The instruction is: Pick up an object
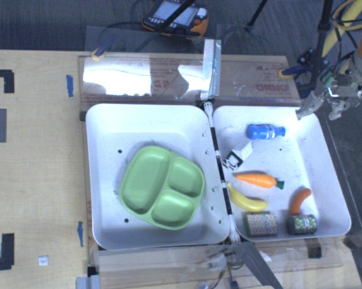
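a: start at the left. what's there?

b: the left bin [103, 161] carries a green tray [162, 187], three wells, lying flat in the middle, a bit toward the near edge. nothing loose on it for me.

a: and across the divider?

b: the right bin [325, 161] has the pickable things. a small black and white piece [238, 156] leans at its left edge. a blue bottle [265, 132] lies on its side toward the far edge. a carrot [257, 180] sits mid-bin, a banana [247, 199] just beside it toward the near edge. along the near edge: a speckled block [261, 223], a can [302, 224], and a sausage [299, 200] just above the can.

a: and you?

b: i'm the gripper [332, 98], up at that bin's far right corner, past the rim, above nothing. whether i'm wide or narrow, i can't tell. i judge the bottle easiest: nearest, and apart from the rest.
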You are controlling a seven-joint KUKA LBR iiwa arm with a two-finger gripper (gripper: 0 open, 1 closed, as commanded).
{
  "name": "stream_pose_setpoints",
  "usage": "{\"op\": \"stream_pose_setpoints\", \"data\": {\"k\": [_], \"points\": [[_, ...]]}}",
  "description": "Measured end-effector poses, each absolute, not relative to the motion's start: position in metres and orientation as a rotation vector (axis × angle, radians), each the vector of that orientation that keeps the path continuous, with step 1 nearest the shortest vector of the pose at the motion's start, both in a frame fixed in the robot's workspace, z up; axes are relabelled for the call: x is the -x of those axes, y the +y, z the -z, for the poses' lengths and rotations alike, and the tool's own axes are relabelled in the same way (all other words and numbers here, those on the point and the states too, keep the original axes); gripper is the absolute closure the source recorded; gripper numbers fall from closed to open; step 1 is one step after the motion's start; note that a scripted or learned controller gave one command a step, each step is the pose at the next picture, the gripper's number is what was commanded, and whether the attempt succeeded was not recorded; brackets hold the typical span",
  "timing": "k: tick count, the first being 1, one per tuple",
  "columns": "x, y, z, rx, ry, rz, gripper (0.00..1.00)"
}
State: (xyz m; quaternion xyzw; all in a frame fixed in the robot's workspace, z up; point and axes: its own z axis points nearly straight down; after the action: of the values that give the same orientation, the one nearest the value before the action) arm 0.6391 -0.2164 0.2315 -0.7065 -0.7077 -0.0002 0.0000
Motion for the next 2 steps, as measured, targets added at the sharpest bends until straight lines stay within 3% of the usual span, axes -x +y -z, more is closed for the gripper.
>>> {"op": "stream_pose_setpoints", "data": {"k": [1, 2], "points": [[-0.606, -0.173, -0.132, 1.830, -2.555, 0.002, 0.00], [-0.537, -0.117, -0.166, 1.585, -2.712, 0.002, 0.00]]}}
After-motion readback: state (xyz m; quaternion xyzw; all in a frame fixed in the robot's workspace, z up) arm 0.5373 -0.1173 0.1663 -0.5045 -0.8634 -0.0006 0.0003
